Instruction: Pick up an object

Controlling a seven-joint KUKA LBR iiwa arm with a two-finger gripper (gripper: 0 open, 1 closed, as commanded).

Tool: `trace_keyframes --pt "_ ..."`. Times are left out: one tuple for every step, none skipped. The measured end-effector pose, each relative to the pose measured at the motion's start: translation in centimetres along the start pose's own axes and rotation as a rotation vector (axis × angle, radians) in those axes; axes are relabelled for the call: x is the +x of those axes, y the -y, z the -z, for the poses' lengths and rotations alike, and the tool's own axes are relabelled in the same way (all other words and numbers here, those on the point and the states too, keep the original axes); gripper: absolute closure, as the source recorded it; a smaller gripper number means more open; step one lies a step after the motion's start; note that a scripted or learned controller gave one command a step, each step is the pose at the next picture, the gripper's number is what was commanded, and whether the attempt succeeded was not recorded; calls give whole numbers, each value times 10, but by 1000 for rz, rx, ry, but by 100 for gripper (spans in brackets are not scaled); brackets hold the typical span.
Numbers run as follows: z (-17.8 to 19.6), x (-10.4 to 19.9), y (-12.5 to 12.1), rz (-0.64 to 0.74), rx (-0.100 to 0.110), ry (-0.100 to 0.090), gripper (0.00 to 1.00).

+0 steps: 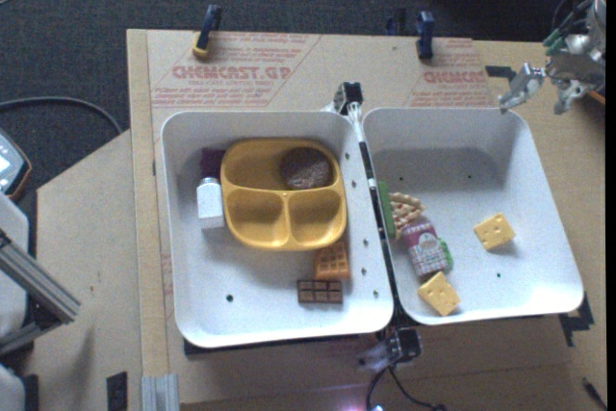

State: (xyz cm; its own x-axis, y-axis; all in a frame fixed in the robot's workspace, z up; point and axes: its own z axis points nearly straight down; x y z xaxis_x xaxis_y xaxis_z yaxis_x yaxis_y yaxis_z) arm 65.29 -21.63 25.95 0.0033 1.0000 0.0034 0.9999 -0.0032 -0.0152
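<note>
My gripper (539,95) hangs above the far right corner of the right bin (462,154), open, with nothing between its fingers. In that bin lie two yellow cheese wedges, one (494,232) at the right and one (439,294) near the front. A pink packet (426,247) and a tan waffle-like piece (404,205) lie by the bin's left wall, with a green item (384,207) beside them. All of these lie well in front of and to the left of the gripper.
The left bin (192,303) holds a yellow divided plate (284,217) with a brown cookie (306,168) in it, a white bottle (210,202), a purple item (212,159), an orange waffle (332,262) and a chocolate bar (320,292). Clamps (205,31) grip the bench's far edge.
</note>
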Motion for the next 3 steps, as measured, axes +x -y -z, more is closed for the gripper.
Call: trace_keyframes --pt "10 1 -2 3 -14 3 0" --pt "-34 -3 -3 3 -10 2 0" --pt "-97 2 -4 5 -9 2 0"
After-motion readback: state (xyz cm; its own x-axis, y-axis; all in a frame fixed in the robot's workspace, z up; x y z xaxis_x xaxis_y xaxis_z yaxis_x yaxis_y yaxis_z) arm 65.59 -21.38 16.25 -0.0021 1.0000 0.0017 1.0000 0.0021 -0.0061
